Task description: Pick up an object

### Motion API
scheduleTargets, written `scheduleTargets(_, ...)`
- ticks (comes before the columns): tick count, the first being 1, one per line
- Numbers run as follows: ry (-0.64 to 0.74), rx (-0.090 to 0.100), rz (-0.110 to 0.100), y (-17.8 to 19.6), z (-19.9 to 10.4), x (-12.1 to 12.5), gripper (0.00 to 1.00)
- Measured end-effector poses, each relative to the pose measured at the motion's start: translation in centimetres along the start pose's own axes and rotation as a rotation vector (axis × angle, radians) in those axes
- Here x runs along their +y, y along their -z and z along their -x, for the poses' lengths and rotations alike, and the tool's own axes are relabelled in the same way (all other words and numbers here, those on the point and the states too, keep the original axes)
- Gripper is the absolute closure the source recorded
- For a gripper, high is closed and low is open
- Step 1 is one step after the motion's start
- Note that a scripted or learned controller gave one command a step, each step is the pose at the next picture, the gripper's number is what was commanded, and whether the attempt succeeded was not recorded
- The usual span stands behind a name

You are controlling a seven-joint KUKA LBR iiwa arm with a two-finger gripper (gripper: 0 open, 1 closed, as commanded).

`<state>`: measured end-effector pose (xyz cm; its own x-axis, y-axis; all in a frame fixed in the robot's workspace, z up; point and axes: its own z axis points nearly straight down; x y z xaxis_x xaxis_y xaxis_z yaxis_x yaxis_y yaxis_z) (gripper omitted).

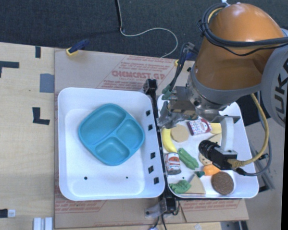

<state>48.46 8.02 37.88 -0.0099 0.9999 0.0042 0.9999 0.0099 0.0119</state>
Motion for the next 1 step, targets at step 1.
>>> scheduleTargets(1,-0.017,-0.008,-0.024,-9.94,6.42,-0.43,1.0)
